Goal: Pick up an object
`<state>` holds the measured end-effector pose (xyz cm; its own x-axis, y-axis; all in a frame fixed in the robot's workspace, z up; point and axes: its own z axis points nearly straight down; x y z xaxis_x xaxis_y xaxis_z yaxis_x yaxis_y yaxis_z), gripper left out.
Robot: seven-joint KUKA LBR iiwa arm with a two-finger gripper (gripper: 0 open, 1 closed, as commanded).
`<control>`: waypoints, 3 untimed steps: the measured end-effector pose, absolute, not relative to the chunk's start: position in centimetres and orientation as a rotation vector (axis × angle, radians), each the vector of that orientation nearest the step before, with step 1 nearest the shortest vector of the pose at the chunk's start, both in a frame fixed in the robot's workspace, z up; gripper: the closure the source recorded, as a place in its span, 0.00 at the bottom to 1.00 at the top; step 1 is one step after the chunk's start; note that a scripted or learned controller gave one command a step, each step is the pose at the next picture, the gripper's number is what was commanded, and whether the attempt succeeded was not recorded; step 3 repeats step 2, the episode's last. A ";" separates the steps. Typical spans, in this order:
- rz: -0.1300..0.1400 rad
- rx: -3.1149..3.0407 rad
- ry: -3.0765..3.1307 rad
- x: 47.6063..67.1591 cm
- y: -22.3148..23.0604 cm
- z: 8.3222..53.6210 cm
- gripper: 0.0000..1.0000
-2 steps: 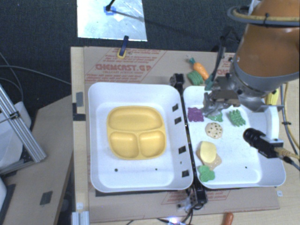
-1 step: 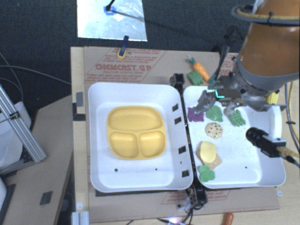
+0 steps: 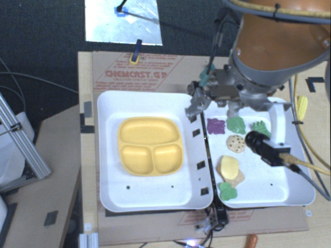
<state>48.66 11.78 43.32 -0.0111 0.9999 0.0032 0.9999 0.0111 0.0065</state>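
Grey two-finger gripper (image 3: pixel 199 103), grip state unclear, hovers over bin divider, just left of flat purple toy piece (image 3: pixel 215 126)

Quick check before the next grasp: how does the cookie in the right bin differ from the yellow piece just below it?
The cookie is tan, dotted with dark chips and round; the yellow piece is plain pale yellow. The cookie looks smaller than the yellow piece. The cookie lies on bare bin floor; the yellow piece overlaps something tan beneath it. Both lie in the right bin.

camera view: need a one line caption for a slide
KUKA arm reaching over the right bin of small toy foods, gripper at its top left corner; yellow divided tray in the left bin.
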 end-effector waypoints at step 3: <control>0.008 2.211 2.229 48.7 17.1 51.0 1.00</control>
